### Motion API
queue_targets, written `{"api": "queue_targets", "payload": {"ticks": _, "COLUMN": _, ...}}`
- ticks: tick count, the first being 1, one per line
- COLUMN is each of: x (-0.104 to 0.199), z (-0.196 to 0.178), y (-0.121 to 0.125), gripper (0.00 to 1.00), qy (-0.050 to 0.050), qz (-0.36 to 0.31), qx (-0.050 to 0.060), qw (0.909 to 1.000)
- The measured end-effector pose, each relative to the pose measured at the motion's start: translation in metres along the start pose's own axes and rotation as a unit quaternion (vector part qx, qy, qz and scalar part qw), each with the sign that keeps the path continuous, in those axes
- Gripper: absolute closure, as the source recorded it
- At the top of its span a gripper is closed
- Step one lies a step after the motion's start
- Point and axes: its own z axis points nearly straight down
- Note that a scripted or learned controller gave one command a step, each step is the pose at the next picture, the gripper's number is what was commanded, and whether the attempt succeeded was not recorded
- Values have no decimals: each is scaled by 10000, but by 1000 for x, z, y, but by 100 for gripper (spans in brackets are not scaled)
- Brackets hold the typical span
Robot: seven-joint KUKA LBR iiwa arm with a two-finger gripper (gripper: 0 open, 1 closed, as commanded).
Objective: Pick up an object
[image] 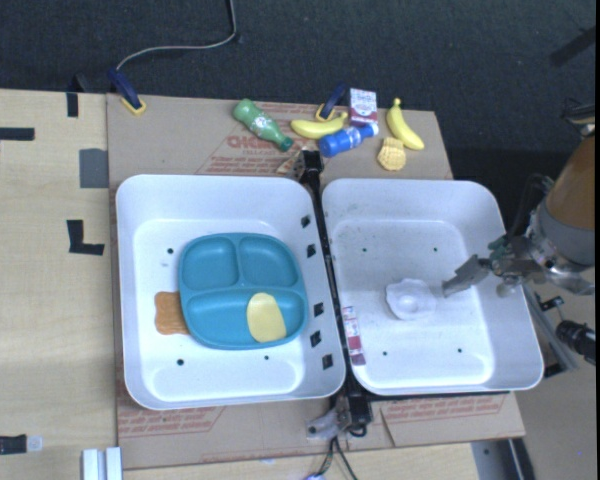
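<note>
The table (pixel 40 268) carries two shallow white bins side by side, and every position below is taken from the right bin (pixel 480 368). The left bin (pixel 145 368) adjoins the right bin's left wall and holds a blue divided plate (pixel 230 273) with a yellow piece (pixel 266 318) in its near compartment and an orange-brown piece (pixel 167 313) tucked at the plate's far-left edge. Beyond the right bin's back wall lies a scatter of toy food, including a banana (pixel 403 128) and a green bottle (pixel 260 124). The arm (pixel 570 218) enters over the right bin's right wall. The claw (pixel 460 278) sits inside the right bin, right of its centre, low over the floor; a grey finger (pixel 467 274) slants down and to the left, and whether the fingers are apart or together cannot be told at this resolution. Nothing is seen between them. The likely target, a small pale translucent object (pixel 408 298), rests on the right bin's floor near centre. Key relation: the object lies just beside the fingertip, to its left and slightly toward the bin's front wall. Its outline is roundish, with no clear long axis. Judgement: the grasp calls for a short shift toward the bin's left wall.
</note>
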Motion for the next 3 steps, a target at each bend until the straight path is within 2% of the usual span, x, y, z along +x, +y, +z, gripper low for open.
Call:
{"api": "queue_targets", "payload": {"ticks": 1, "x": 68, "z": 43, "y": 50, "gripper": 0, "qy": 3, "qz": -9, "qx": 2, "qw": 10000}}
{"api": "queue_targets", "payload": {"ticks": 2, "x": 77, "z": 113, "y": 41, "gripper": 0, "qy": -21, "qz": 3, "qx": -41, "qw": 10000}}
{"api": "queue_targets", "payload": {"ticks": 3, "x": 78, "z": 100, "y": 43, "gripper": 100, "qy": -18, "qz": -4, "qx": -66, "qw": 10000}}
